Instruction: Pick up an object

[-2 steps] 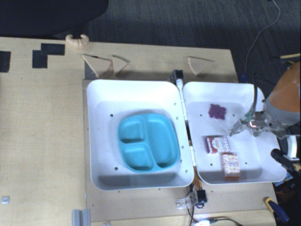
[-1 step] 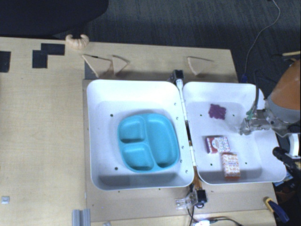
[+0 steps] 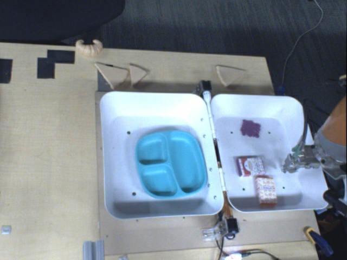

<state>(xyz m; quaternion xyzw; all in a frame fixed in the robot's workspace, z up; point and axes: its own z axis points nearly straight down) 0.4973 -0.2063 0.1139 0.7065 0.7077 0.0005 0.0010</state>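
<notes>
The big wooden desk holds two white bins side by side. The left bin has a blue tray with three parts sitting in its middle. The right bin holds three small things. A red and white box lies near the middle of that bin. A smaller orange and white box lies just beside it, closer to the bin's near edge. A little purple thing lies toward the bin's far edge, apart from both boxes.

I think the boxes are light and stiff, maybe thin card, so a hard squeeze could dent them. Taking one across its short sides looks best. The purple thing looks flat, so it may be hard to get under.

The grey arm comes in at the right edge of the right bin. Its end effector hangs there, near the red and white box but not touching it. It holds nothing I can see. I cannot tell whether it is apart or together.
</notes>
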